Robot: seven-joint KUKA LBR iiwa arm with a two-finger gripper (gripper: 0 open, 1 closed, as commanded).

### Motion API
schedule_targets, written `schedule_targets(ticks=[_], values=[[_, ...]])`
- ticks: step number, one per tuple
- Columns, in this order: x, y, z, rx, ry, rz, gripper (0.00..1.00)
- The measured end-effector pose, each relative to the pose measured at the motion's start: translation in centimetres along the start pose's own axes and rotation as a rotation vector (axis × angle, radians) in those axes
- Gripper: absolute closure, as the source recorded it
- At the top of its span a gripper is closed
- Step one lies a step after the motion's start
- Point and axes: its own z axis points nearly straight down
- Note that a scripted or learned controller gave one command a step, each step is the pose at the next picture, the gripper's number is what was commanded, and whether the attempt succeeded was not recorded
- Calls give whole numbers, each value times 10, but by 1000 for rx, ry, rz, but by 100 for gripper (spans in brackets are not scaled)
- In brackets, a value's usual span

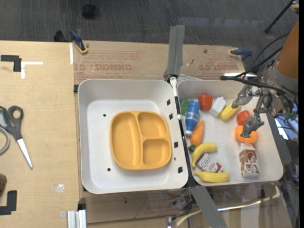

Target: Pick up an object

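Down front, light wooden bench (38,127) with scissors (16,132) left of the left bin (90,141), dark carpet (142,8) beyond. Over the right bin (273,175), gripper (249,112) spread wide, gripping nothing; arm (289,56) cut off at the edge. Just under one fingertip, orange toy (246,134), partly hidden, long axis unclear.

- A dark grey carpeted floor (142,8) is seen along the top, with a small black object (88,10) lying on it.
- A light wooden bench top (38,127) is spread across the left, marked with black tape corners (12,61).
- Scissors (18,132) are laid near the bench's left edge.
- Printed brown cardboard (114,63) is placed under the bins, held by blue clamps (78,42).
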Motion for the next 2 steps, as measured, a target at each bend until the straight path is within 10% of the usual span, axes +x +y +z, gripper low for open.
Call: schedule_targets(ticks=[1, 2], values=[[-22, -22, 176, 1, -2, 130, 0], [-82, -17, 175, 1, -4, 151, 0]])
